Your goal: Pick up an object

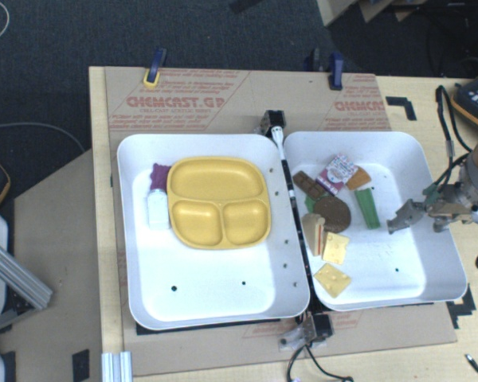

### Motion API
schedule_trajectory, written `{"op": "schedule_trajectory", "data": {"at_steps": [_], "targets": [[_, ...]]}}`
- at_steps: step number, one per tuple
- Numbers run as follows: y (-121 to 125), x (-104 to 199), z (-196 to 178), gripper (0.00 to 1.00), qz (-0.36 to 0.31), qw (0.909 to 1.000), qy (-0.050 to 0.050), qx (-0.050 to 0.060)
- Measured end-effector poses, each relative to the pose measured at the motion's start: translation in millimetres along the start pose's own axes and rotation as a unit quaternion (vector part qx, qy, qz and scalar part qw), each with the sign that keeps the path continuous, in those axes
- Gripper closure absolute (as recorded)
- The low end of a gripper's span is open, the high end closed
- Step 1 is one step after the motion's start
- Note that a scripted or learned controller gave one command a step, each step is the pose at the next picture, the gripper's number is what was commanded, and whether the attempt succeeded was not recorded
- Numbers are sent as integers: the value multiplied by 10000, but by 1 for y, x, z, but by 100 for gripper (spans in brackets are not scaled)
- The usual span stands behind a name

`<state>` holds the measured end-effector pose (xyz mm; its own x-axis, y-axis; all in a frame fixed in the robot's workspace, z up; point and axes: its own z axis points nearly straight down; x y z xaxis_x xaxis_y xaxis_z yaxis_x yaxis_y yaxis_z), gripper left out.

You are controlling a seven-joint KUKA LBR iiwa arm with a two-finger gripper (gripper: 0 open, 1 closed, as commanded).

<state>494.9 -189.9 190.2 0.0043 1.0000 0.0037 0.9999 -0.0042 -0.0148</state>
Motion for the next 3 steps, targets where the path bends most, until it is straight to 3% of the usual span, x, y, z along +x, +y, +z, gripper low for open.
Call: {"op": "schedule_trajectory", "data": {"at_steps": [1,3], "targets": [[3,0,-7,0,-20,10000,-18,-71],[9,-6,101,0,-21,10000,-2,-43]]}}
